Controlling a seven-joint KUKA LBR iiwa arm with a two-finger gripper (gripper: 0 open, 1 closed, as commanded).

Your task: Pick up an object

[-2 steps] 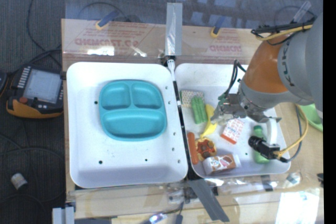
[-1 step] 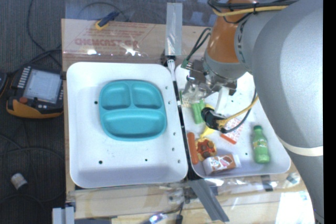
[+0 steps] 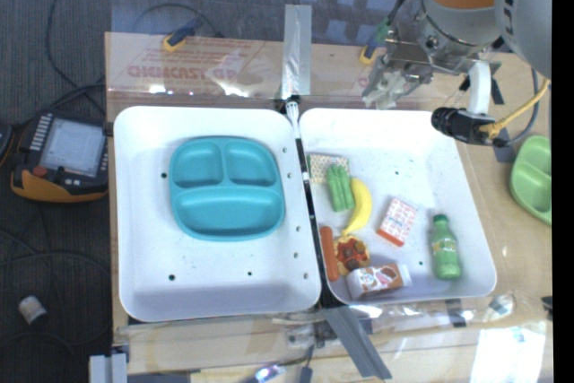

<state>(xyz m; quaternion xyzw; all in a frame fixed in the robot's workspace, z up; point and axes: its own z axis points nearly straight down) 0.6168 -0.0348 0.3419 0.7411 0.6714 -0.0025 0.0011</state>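
The jaws [image 3: 392, 90] hung above the right bin's [image 3: 466, 184] far rim; whether they were parted I cannot tell. Below them in that bin lay a banana [image 3: 360, 207], green bottle [image 3: 444, 247], small carton [image 3: 397, 221] and others. The left bin [image 3: 134, 193] held a blue tray [image 3: 226, 187].

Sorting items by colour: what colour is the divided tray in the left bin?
Turquoise blue tray, clearest in the camera view.

Arm is hanging over the far edge of the right bin [image 3: 466, 193], gripper [image 3: 387, 90] sitting above the rim. Banana [image 3: 360, 207], green bottle [image 3: 444, 247] and a small carton [image 3: 378, 280] are lying inside. Blue tray [image 3: 226, 187] is sitting in the left bin [image 3: 143, 220].
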